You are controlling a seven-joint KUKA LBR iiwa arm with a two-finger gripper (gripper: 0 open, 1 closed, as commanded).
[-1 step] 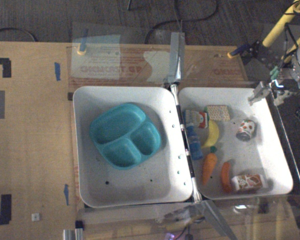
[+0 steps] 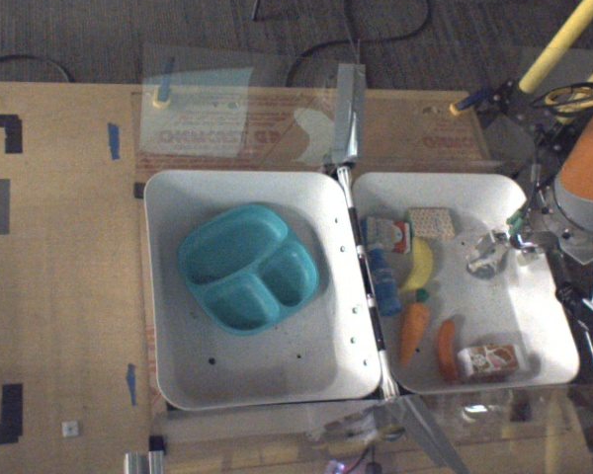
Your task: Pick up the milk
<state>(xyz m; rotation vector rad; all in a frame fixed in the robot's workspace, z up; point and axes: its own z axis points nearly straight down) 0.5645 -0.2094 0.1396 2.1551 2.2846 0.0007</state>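
Note:
The milk is a small carton, white with brown-red print, lying on its side in the front right corner of the right bin. My gripper hangs low over the middle right of that bin, about a hand's width behind the carton and apart from it. Its silvery fingers stand open with nothing between them. The arm comes in from the right edge, with the orange band above the wrist.
In the right bin, a white box with a red and green label, a tan cracker, a banana, a blue item, a carrot and an orange-red piece beside the milk. A teal divided plate lies in the left bin.

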